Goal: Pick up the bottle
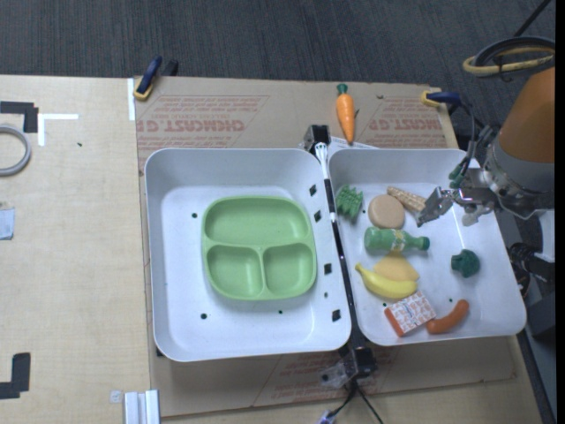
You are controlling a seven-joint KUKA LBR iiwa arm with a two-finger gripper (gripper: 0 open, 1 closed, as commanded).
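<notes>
You see the gripper (439, 205) hovering with fingers slightly parted and holding nothing, just above and right of the green bottle (395, 240) lying in the right bin (494, 316).

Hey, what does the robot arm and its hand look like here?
The grey arm with a broad orange band enters from the right. Its hand is small, dark grey metal with silvery parts. Looped black and yellow cables lie behind it.

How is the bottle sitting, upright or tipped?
Tipped: the green bottle lies on its side in the right bin, its neck pointing right, above the banana.
</notes>
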